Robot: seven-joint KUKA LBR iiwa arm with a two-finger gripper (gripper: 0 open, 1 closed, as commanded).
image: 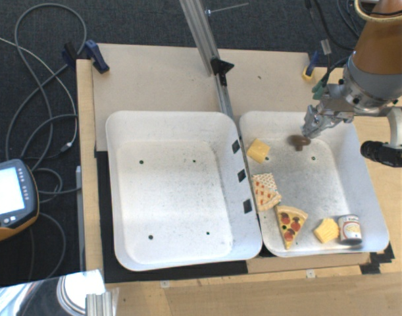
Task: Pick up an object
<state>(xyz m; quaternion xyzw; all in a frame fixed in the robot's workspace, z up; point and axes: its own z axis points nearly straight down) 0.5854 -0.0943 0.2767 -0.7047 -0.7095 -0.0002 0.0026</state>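
Brown object [298, 141] near right bin [368, 196] far rim; gripper [312, 128] just beside, grip unclear.

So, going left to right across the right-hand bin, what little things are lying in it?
Yellow cheese block → waffle → pizza slice → small brown piece by the gripper → yellow wedge → small can.

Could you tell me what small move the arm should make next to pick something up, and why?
I would probably lower the gripper a little toward the small brown object just below and left of it in the right bin. That piece looks nearest to the gripper, while the cheese cube, waffle, pizza slice and can lie farther off.
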